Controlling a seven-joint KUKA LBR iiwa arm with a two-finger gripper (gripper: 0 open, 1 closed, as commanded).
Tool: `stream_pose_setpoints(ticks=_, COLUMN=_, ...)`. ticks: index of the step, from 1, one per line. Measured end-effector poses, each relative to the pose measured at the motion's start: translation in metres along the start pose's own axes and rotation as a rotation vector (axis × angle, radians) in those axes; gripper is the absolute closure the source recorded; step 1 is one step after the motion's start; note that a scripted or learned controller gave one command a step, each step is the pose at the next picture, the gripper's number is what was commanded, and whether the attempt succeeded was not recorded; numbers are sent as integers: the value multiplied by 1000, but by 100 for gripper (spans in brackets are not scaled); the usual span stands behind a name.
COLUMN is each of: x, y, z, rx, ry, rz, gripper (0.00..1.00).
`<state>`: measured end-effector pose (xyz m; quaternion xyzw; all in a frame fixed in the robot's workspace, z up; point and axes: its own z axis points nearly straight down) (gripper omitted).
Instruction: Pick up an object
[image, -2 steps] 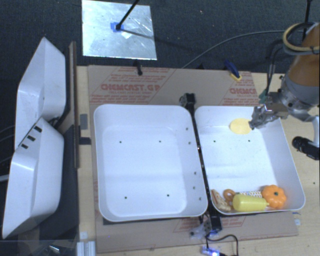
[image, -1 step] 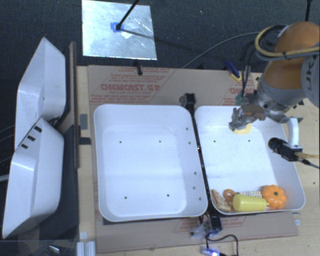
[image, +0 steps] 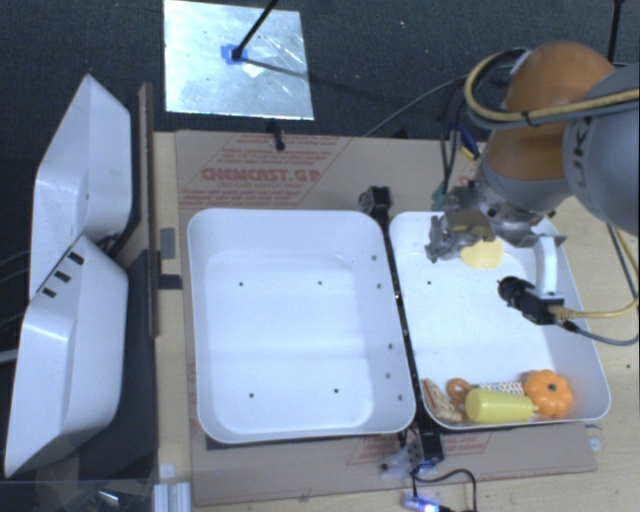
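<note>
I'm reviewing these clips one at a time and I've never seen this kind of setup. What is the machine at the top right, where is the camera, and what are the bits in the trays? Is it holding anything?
The camera is fixed above a bench and looks down at a slant. The grey and orange machine is a robot arm reaching in from the right. Its gripper, a two-finger claw, hangs low over the far end of the right bin, beside a pale yellow piece. I cannot make out anything between its fingers, so I would not say it holds something.

Along the near edge of that bin lie a small orange pumpkin, a yellow-green block and a pretzel-like brown piece. The left bin sits beside it.
</note>
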<state>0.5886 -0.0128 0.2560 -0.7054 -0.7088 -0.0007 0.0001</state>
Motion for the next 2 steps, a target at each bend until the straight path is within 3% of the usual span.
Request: stream_pose_setpoints(ticks=2, x=104, y=11, z=29, rx=1, ry=0, rz=0, gripper=100)
